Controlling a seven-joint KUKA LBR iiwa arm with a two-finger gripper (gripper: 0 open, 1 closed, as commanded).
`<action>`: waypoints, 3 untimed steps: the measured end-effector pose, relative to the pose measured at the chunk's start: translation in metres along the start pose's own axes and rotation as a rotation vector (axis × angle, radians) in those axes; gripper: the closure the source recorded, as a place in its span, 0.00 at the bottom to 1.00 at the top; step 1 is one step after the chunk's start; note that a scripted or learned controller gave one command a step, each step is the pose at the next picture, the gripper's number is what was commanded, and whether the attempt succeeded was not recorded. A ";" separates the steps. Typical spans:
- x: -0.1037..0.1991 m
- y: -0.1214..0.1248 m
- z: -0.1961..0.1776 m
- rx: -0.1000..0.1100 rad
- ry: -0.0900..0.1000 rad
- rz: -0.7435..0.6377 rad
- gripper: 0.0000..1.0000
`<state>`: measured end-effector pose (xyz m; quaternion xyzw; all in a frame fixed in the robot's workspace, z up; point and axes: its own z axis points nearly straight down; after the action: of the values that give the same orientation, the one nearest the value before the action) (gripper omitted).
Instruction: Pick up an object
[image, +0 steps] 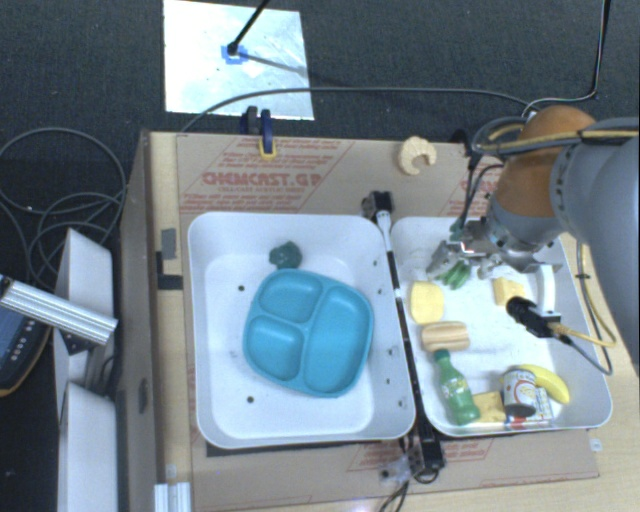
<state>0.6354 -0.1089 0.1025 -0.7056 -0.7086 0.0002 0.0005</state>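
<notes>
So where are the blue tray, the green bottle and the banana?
Blue tray (308, 335): camera view, on the ridge between its compartments.
Green bottle (456, 391): camera view, on its body.
Banana (549, 382): camera view, on the middle of its curve.

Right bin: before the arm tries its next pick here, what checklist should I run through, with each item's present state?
1. Claw positioned over the right bin: ok.
2. Something under the claw: ok, a green item lies just below it.
3. Item held in the claw: cannot tell.
4. Other targets available: ok, green bottle, banana, can, bread roll.
5. Crowding near the target: not ok, the yellow piece lies close by.
6. Blue tray in the left bin out of the way: ok.
</notes>
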 end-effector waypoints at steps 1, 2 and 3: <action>-0.022 0.034 0.018 -0.003 -0.001 0.000 0.00; 0.002 0.020 0.017 -0.003 -0.001 -0.002 0.00; -0.009 0.034 -0.037 -0.006 -0.002 -0.001 0.00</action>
<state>0.6698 -0.1182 0.1394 -0.7053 -0.7089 -0.0014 -0.0023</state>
